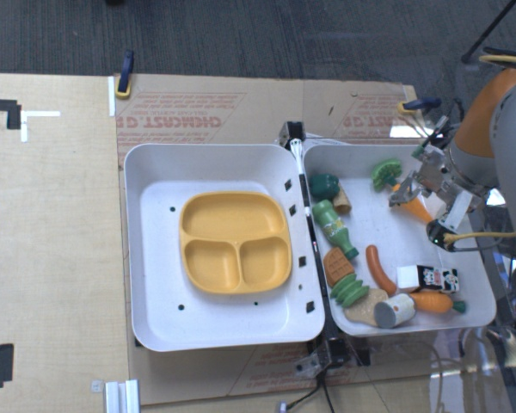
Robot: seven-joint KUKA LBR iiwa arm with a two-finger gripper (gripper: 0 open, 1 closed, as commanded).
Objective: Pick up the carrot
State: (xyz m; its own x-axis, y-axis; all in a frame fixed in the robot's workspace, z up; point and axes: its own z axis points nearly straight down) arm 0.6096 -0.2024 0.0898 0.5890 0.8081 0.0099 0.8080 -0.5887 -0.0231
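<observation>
— Where's the carrot (433, 301)?

— Low in the right bin (387, 231), near the front right corner, lying flat with its green top toward the wall. A small black-and-white box (427, 277) sits just above it, and a grey-capped can (393, 310) lies close on its left.

— And the gripper (417, 198)?

— Up by the far right side of that bin, near the broccoli (385, 174), well apart from the carrot. Something orange (418, 209) shows at the fingers, but I can't tell whether they're clenched on it or released.

— So what makes a good pick?

— I'd say come in over the carrot's orange middle, fingers straddling its narrow width, staying off the box and the can.

— The yellow divided plate (236, 240)?

— In the left bin (155, 256), out of the way.
</observation>
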